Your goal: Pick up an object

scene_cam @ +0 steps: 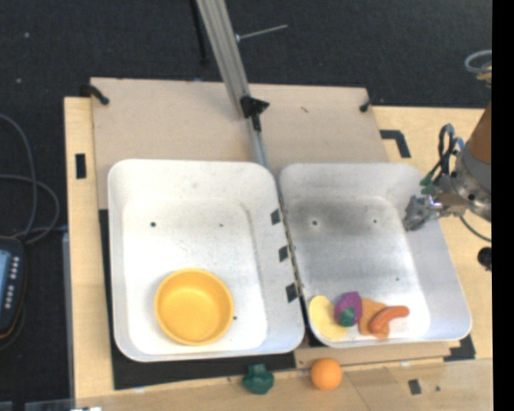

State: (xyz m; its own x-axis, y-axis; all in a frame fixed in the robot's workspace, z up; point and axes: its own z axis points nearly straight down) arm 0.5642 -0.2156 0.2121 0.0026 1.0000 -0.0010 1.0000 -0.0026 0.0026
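Grey metal end effector (pixel 421 205) over right shallow white bin (pixel 428 264) upper edge, finger state unclear, carrying nothing visible. Small toy pile, purple, orange, yellow (pixel 360 312), bunched in near corner, well apart. Yellow plastic bowl (pixel 194 306) in left bin.

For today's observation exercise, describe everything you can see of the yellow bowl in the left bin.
The yellow bowl is round, plain and smooth, with a look of plastic. It stands upright, mouth up, with nothing visible inside. It rests on the floor of the left bin, in the near part, close to the front wall. Nothing else touches it. The gripper is far off, over the right bin's right edge.
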